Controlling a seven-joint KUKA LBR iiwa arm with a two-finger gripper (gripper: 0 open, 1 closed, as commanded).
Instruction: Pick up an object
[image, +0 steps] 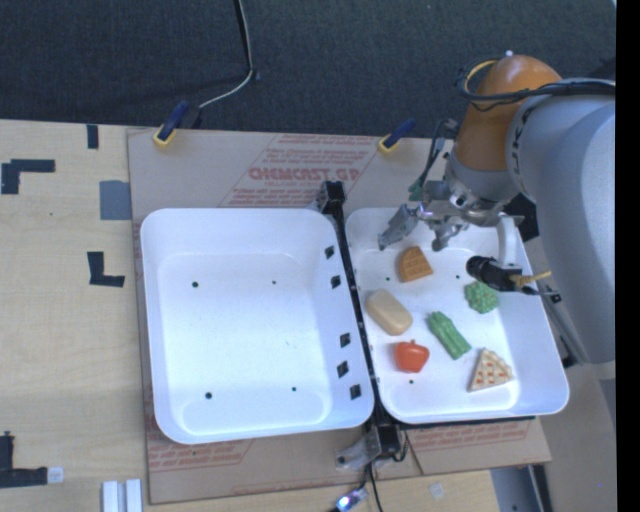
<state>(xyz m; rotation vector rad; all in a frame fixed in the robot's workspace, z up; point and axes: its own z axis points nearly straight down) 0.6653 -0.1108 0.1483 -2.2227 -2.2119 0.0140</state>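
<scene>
Six items are sitting in the right bin (548, 400). Nearest: pizza-slice toy (489, 371) & red pepper toy (410, 355). Further back: green veg toy (449, 334), pale bread-roll toy (389, 312), small green leafy toy (481, 297). Furthest: brown pastry toy (414, 264), lying just below the gripper (420, 231). Jaws are hanging spread apart, gripping nothing. Approach step seems to be running; next move prob. calls for dropping straight over the pastry w/ fingers straddling it, then closing.
</scene>
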